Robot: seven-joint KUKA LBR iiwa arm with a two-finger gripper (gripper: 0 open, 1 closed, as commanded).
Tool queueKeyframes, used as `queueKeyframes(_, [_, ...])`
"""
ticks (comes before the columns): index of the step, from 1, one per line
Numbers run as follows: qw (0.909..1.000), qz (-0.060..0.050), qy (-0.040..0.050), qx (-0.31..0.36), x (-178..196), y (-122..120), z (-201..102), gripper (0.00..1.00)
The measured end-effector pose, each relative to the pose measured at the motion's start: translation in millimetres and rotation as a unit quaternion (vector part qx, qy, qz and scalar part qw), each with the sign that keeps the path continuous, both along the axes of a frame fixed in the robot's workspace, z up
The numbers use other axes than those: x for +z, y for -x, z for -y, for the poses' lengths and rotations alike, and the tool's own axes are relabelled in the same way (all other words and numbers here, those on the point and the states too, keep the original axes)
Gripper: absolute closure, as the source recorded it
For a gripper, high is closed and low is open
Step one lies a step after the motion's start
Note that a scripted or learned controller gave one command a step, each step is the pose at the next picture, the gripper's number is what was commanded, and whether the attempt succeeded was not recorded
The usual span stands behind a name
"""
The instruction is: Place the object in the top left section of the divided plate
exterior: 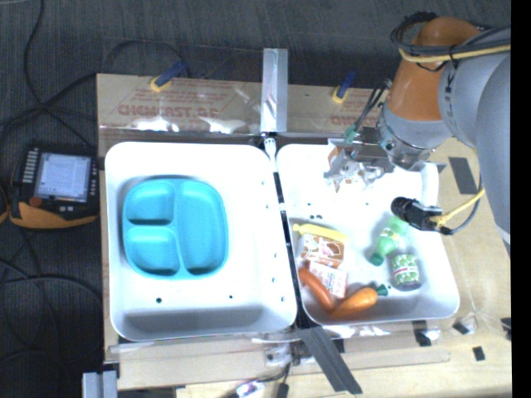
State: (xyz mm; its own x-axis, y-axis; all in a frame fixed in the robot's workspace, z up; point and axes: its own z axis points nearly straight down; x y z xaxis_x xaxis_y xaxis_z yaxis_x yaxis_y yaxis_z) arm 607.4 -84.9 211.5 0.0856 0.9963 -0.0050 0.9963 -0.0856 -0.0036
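Observation:
A blue divided plate [175, 225] lies in the left bin [141, 309], with nothing in its top left section. In the right bin [431, 301] lie a snack packet [322, 256], a sausage [314, 288], an orange carrot [357, 298] and a green bottle [387, 245] beside a green can [405, 269]. My gripper [352, 174] hangs over the top of the right bin, above bare white floor, with its fingers pointing down and nothing seen between them.
A handheld pendant with a lit screen [55, 181] lies left of the bench. A metal divider post [274, 89] stands between the bins at the back. Yellow clamps [168, 75] hold the board's back edge. A black cable connector [411, 211] hangs near the bottle.

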Motion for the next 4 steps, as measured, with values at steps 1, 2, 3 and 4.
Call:
queueKeyframes(1, [0.9887,0.000,-0.0024,0.150,56,40,-94,1.00])
queueKeyframes(2, [0.9737,0.000,-0.0019,0.228,116,106,-152,1.00])
queueKeyframes(3, [0.9820,-0.001,-0.0027,0.189,10,107,-204,1.00])
queueKeyframes(4, [0.9610,-0.001,-0.0026,0.276,28,116,-261,1.00])
